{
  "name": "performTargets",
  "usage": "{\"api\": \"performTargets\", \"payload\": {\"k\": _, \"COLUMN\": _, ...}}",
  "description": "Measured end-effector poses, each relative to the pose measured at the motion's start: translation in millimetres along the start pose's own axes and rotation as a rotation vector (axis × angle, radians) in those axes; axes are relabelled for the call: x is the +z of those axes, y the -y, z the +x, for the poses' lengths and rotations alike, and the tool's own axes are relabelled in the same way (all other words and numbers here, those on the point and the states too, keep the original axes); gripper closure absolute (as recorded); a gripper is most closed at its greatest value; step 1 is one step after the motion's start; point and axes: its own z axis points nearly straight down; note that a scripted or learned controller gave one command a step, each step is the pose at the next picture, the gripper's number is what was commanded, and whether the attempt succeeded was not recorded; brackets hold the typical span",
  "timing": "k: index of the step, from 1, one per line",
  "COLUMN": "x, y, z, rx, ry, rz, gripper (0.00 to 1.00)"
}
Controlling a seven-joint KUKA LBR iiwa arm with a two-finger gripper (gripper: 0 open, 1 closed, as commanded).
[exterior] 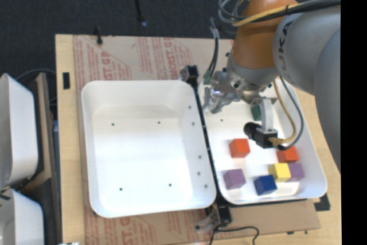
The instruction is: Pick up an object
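My gripper (220, 98) hangs over the far left corner of the right bin (312, 192), close to the wall shared with the left bin. Nothing shows in it. Nearer the front of that bin lie an orange block (239, 148), a second orange block (288, 154), a yellow block (281, 171), a blue block (265, 184) and two purple blocks (234, 178) (297, 171). A green piece (267, 114) stands just right of the gripper, partly hidden by the arm. All the blocks are apart from the gripper.
The left bin (92, 106) sits beside the right one on a cardboard sheet (132, 57). A black part on a yellow cable (261, 133) hangs over the right bin's middle. The grey arm covers the bin's far right.
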Motion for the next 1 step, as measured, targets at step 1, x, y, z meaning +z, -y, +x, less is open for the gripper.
{"api": "performTargets", "payload": {"k": 1, "x": -12.1, "y": 7.9, "z": 56.8, "rx": 0.0, "ry": 0.0, "rz": -0.001, "gripper": 1.0}}
